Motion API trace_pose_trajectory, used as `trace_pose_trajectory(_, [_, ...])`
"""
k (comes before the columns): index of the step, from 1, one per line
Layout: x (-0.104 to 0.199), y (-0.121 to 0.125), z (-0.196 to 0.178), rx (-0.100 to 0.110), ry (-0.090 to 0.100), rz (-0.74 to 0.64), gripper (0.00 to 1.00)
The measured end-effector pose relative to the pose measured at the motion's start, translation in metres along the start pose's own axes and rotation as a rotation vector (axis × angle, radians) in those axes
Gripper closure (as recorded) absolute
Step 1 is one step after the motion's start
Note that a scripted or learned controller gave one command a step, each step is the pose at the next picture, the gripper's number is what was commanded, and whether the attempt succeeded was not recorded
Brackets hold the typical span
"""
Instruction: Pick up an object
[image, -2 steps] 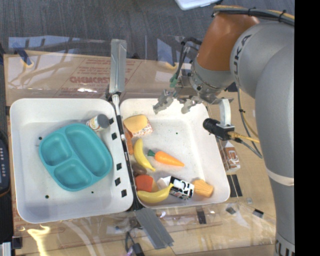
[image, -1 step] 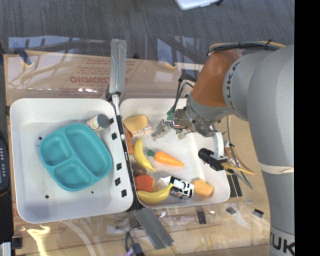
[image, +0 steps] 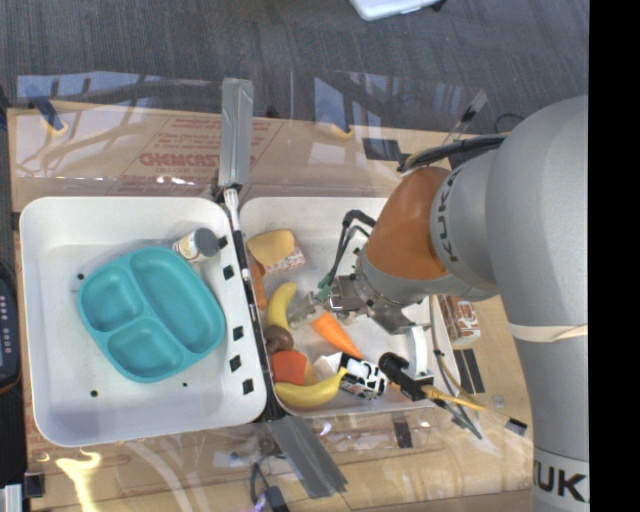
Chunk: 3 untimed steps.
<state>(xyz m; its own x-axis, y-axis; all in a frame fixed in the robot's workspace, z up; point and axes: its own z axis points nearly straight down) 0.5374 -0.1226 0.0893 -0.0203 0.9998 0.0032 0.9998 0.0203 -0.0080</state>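
Arm's jaws (image: 325, 296) low in right bin (image: 312, 215), just beside carrot (image: 336, 333) and 2 bananas (image: 281, 305); open or closed, cannot tell. Teal divided plate (image: 150, 312) in left bin (image: 60, 225).

Well off to the view's left of the claw (image: 328, 293) sits the left bin (image: 40, 300), and in it a teal divided plate (image: 150, 313) lying flat, three compartments showing. Closer to the claw, at that bin's upper right corner, a small bottle (image: 197, 244) lies just beside the plate. The right bin (image: 320, 225) surrounds the claw. Above and to the left, a grey strip (image: 236, 130) crosses the printed cardboard sheet (image: 130, 150); beyond that, dark carpet (image: 150, 40).
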Motion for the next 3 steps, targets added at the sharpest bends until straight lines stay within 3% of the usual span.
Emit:
trace_pose_trajectory(1, [-0.004, -0.008, 0.000, -0.001, -0.001, -0.270, 0.00])
trace_pose_trajectory(2, [-0.004, -0.008, -0.007, 0.004, 0.001, -0.275, 1.00])
trace_pose_trajectory(3, [0.088, 0.016, -0.102, -0.005, -0.001, -0.229, 1.00])
